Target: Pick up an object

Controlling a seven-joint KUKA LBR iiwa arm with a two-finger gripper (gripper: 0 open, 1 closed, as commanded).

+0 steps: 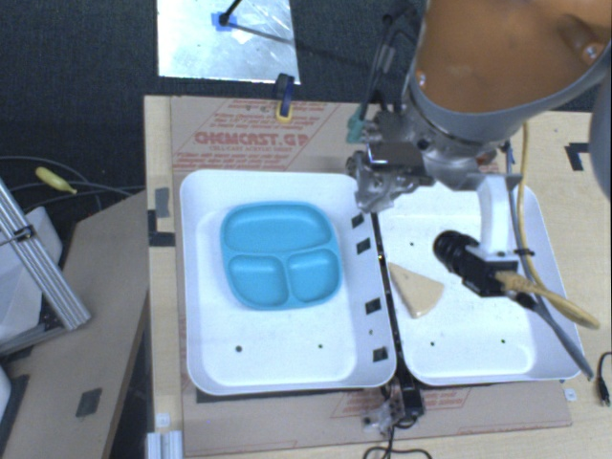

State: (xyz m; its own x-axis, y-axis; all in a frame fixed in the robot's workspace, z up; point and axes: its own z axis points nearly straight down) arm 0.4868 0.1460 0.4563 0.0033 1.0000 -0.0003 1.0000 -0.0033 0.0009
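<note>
Camera view, above the bench: my gripper (pixel 381 187) hangs over the far end of the edge shared by the two bins, and I cannot tell whether it is open or closed. A tan wedge (pixel 418 289) lies in the right bin (pixel 478 366) by its left edge, nearward of the gripper, tip pointing at that edge. A blue divided plate (pixel 282 254) sits mid left bin (pixel 277 361). Red print on the brown sheet (pixel 330 156) beneath reads "CHEMCAST GP".
</note>
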